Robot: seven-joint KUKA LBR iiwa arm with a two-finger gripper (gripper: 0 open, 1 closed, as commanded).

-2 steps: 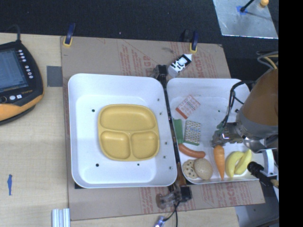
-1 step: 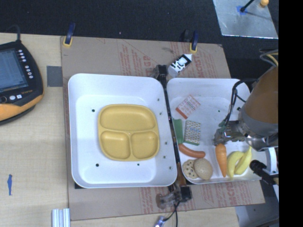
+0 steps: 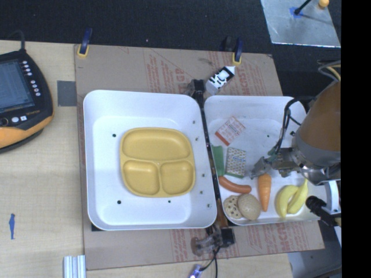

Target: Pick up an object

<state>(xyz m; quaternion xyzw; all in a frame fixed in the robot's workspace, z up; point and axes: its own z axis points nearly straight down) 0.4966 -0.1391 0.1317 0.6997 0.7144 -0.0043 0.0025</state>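
Tray (image 3: 156, 161) in L bin (image 3: 95, 155); carrot (image 3: 264, 191) betw. sausage (image 3: 235, 186), bananas (image 3: 291, 200) in R bin (image 3: 255, 104)

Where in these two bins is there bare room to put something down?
The left bin has a bare white margin all around the yellow tray. In the right bin, the far strip past the red packet is bare. Its near half is crowded: hot dog, carrot, bananas, cookie.
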